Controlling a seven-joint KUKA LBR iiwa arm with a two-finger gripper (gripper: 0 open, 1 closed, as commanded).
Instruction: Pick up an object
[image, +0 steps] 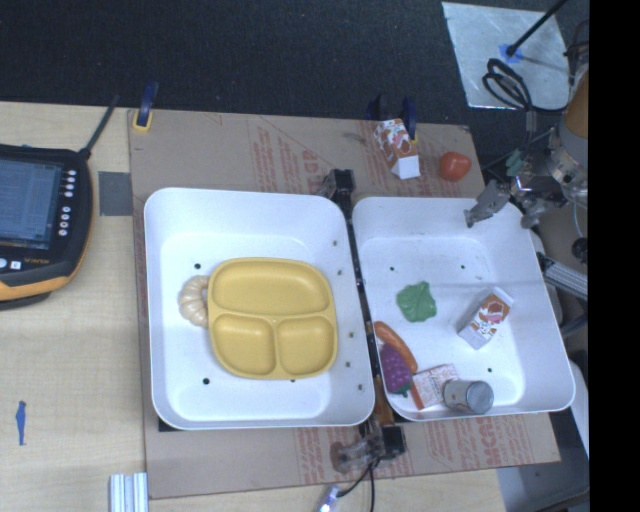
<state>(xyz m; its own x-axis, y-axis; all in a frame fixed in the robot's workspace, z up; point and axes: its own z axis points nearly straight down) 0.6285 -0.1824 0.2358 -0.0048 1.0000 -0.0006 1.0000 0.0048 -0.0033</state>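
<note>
Pincer hangs over the far right corner of the right bin; whether it is wide or narrow I cannot tell. Well apart from it, nearer and to the left, lies a green lump. A small carton lies right of that, with a purple and orange toy and a can at the near edge. The left bin holds a yellow divided tray.

High fixed camera, slanting down, both bins

Robotics lab: cardboard-covered bench, teach pendant, two white bins.
</note>
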